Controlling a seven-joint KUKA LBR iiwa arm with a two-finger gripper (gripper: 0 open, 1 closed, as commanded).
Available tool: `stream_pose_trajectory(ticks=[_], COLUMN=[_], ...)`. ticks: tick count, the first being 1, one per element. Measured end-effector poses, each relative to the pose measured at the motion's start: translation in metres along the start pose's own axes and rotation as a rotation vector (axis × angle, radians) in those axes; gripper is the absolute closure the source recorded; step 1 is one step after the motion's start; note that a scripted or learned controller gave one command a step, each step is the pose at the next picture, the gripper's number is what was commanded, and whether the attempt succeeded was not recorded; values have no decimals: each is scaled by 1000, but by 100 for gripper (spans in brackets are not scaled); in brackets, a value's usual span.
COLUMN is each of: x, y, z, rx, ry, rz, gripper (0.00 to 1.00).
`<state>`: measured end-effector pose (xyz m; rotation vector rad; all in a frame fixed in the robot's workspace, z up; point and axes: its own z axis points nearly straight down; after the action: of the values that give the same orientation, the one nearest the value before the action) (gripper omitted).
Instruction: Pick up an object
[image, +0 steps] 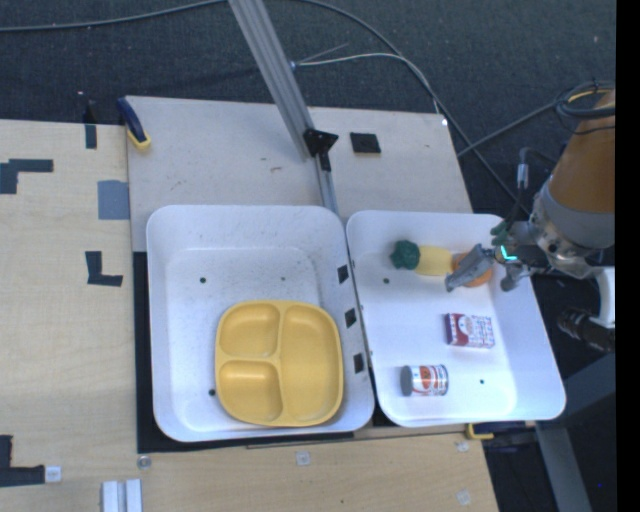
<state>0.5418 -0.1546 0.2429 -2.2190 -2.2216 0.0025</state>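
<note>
Two shallow white bins sat side by side on a pale bench, seen from above at a slant. The left bin (170, 300) held a yellow divided plate (279, 362) toward its near side, lying flat with three compartments. The right bin (520, 390) held several small things. At its far side lay a green ball (405, 254), touching a yellow piece (433, 261) just to its right. An orange object (480, 276) lay further right, close to the yellow piece. Near the middle of the bin sat a red and white box (469, 330), and nearer still a small can (425, 380) lay on its side, well apart from the far group.

From the right reached the arm (585, 185), its orange band above a grey wrist. The gripper (486, 264) hung over the far right part of the right bin, right at the orange object. One grey finger (466, 270) slanted across that object's left side. Whether the claw was open or closed could not be told, nor whether it gripped anything.

A metal pole (275, 70) rose from the bench behind the bins.
</note>
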Motion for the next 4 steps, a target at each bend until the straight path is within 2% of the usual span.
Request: stream_pose_trajectory(ticks=[1, 2, 3, 4], x=[0, 3, 7, 3], y=[0, -10, -3, -1], z=[0, 56, 116, 155], rx=[-1, 4, 5, -12], ry=[0, 1, 1, -10], rz=[0, 1, 0, 3], gripper=[0, 0, 0, 0])
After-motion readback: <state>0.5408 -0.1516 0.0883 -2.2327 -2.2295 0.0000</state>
